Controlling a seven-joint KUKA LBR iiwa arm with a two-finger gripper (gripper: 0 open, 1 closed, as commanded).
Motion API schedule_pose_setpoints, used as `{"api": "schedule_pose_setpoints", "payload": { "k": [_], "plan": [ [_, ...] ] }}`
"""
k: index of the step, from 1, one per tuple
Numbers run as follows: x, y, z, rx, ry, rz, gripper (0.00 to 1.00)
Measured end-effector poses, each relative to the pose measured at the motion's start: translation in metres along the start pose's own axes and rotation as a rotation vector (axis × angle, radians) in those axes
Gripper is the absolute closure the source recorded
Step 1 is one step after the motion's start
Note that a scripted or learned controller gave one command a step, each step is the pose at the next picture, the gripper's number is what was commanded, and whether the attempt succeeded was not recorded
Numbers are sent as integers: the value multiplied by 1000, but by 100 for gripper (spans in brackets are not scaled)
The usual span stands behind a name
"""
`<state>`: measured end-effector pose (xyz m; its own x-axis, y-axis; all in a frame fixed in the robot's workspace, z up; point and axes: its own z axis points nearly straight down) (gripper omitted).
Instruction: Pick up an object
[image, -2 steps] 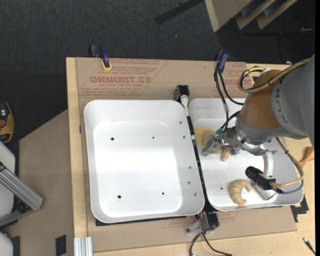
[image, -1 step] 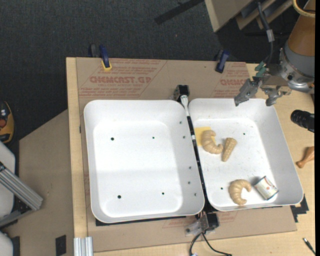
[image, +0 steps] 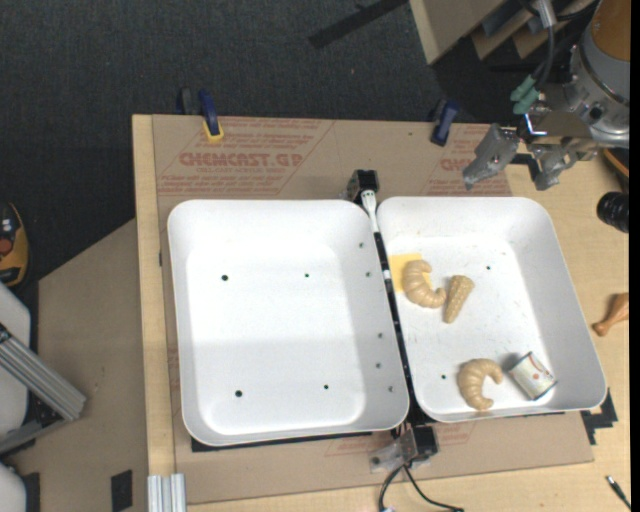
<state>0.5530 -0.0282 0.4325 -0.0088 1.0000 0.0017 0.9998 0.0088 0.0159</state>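
The gripper (image: 520, 160) hangs past the right bin's (image: 560, 260) far rim, fingers apart (nothing between them), the croissant (image: 424, 284) lying nearer and leftward.

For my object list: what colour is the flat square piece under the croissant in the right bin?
Yellow; the square piece shows best in the camera view.

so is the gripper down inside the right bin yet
No, the gripper hangs above the bench beyond the right bin's far rim, apart from the croissants inside.
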Motion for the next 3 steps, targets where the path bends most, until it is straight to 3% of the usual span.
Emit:
{"api": "schedule_pose_setpoints", "payload": {
  "k": [1,2,3],
  "plan": [
    [83,5,-110,-1,2,-2,0],
    [78,5,-114,10,-3,7,100],
    [144,-42,-103,20,0,0,100]
  ]
}}
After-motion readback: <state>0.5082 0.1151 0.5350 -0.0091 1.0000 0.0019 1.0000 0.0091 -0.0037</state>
